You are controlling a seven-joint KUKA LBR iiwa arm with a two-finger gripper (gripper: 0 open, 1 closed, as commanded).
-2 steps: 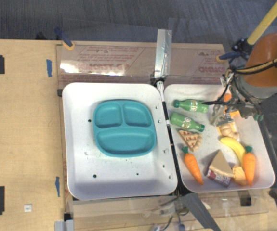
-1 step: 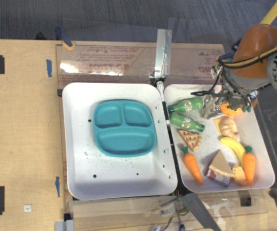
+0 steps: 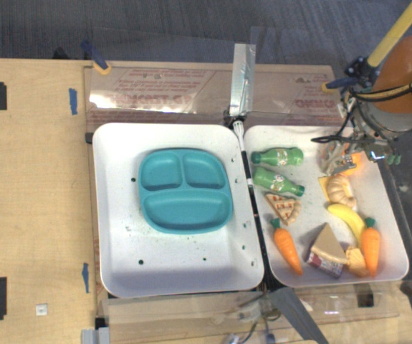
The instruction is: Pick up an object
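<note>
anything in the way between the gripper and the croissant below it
Nothing visible does. The gripper hangs at the right bin's back, and the croissant lies just in front of it; the banana lies beyond.

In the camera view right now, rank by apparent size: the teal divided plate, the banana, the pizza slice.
1. teal divided plate, clearly largest
2. banana
3. pizza slice, only slightly smaller than the banana, so that order is unsure

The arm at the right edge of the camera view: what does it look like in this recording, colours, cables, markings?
The arm carries a rounded orange band, with a pale yellow bar running up toward the corner. Black cables loop around the wrist, with small blue fittings. Below them the gripper is a cluttered dark assembly with orange and white bits; no readable markings.
</note>
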